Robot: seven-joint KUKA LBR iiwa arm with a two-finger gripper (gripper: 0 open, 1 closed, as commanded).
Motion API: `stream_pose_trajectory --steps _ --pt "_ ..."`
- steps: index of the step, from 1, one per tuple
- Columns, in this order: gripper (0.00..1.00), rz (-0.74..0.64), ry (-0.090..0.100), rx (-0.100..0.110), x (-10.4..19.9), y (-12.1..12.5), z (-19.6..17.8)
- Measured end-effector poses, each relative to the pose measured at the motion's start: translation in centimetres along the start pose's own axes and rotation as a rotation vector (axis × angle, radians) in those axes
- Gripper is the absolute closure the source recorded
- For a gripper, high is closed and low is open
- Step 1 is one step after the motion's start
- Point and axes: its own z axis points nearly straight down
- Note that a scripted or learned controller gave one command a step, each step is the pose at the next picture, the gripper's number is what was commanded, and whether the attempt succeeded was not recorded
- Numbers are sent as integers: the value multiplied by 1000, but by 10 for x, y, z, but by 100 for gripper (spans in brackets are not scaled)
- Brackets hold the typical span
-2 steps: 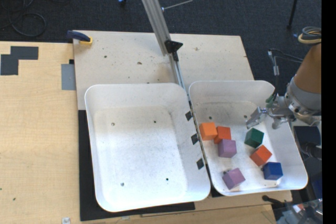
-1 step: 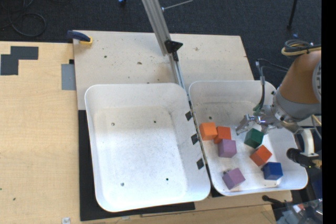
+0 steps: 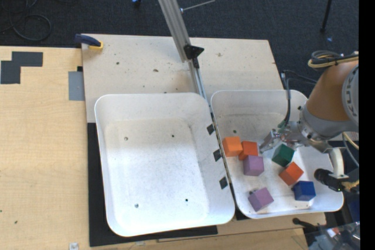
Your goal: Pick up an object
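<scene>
The bench [image 3: 35,143] carries two white bins side by side, with a slanted aluminium rail [image 3: 173,12] rising from the far side above the seam between them. The left bin [image 3: 117,111] shows bare floor with small dark specks. The right bin [image 3: 246,102] holds all the blocks, grouped in its near half. Nearest the dividing wall lies an orange block [image 3: 232,146], touching a red-orange block [image 3: 250,149] on its right. Just near of these sits a purple block [image 3: 254,165]. A second purple block [image 3: 260,198] lies tilted close to the near rim. Right of the first group, a green block [image 3: 283,155] sits directly under the tool, with an orange-red block [image 3: 291,173] just near of it and a blue block [image 3: 304,190] nearer still, beside the near right corner. The arm [image 3: 331,99] enters from the right, and the gripper [image 3: 280,139] hangs low over the bin, at the far left edge of the green block. Whether it is released, clenched or grasping anything cannot be told; no block is visibly lifted off the bin floor.
</scene>
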Motion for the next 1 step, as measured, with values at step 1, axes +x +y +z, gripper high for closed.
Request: stream_pose_trajectory --steps 1 --pt "100 5 1 1 -1 0 -10"
